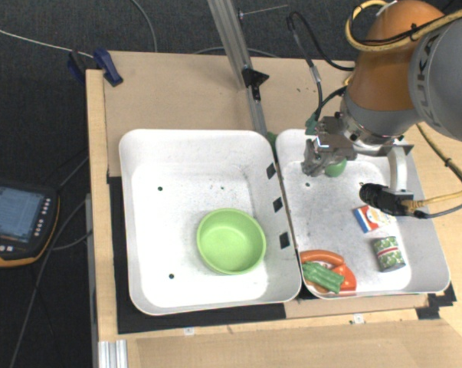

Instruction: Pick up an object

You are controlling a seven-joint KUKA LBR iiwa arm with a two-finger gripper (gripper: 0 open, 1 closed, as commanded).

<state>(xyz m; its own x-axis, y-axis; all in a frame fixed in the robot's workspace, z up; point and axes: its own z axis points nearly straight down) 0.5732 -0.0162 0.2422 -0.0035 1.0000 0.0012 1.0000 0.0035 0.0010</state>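
Note:
My gripper (317,158) hangs over the back left part of the right bin (322,217). A small green round object (337,167) peeks out just to the gripper's right, partly hidden by it; whether it is held or lying on the bin floor I cannot tell. Further forward in the same bin lie a small red, white and blue box (369,219), a green can (389,253) and an orange dish with a green vegetable piece (327,275) at the front left corner.
The left bin (177,175) holds a light green bowl (231,241) towards its front right. A metal pole (238,44) rises behind the bins. A black part with a cable (384,198) sticks out over the right bin.

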